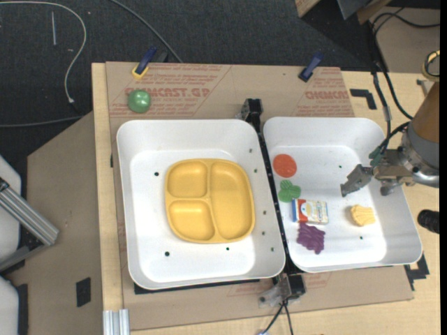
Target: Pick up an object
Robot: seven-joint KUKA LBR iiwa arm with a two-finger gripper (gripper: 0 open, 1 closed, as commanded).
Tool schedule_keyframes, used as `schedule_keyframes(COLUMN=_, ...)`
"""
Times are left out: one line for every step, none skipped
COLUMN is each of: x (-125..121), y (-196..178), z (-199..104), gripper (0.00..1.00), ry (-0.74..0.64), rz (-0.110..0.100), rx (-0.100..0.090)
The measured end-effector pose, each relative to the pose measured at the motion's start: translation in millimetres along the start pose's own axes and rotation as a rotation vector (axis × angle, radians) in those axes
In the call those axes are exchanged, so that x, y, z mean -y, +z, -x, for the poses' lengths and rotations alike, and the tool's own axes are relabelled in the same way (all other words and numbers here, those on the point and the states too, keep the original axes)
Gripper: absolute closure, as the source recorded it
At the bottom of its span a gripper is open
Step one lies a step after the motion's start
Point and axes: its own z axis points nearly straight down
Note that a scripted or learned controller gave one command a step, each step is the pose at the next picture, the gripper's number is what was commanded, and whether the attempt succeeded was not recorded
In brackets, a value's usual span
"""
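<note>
Five small items are seen in the right bin (363, 135): a red disc (284, 165), a green piece (289, 191), a small packet (312, 211), a purple piece (311, 237) and a yellow piece (362, 216). The hand (370, 181) is seen above the yellow piece, fingers spread, nothing between them. A yellow divided plate (209, 200) is seen in the left bin (140, 152).

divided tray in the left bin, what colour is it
Yellow divided tray, seen in the camera view.

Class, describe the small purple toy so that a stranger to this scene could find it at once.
Start at the right-hand shallow white bin. Along its left side runs a column of small toys; the purple grape-bunch toy is the nearest one, just below the red-and-white packet. It is the sole purple item, with a lumpy outline.
</note>
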Motion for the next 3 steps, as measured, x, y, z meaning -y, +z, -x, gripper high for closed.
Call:
schedule_keyframes(x=-2.4, y=-5.1, z=-0.2, gripper=0.0, ry=-0.003, rz=0.011, rx=0.002)
schedule_keyframes(x=3.6, y=43.4, z=7.1, gripper=0.0, ry=-0.001, rz=0.005, rx=0.001)
schedule_keyframes(x=14.3, y=98.9, z=8.7, gripper=0.0, ry=-0.002, rz=0.004, rx=0.0)
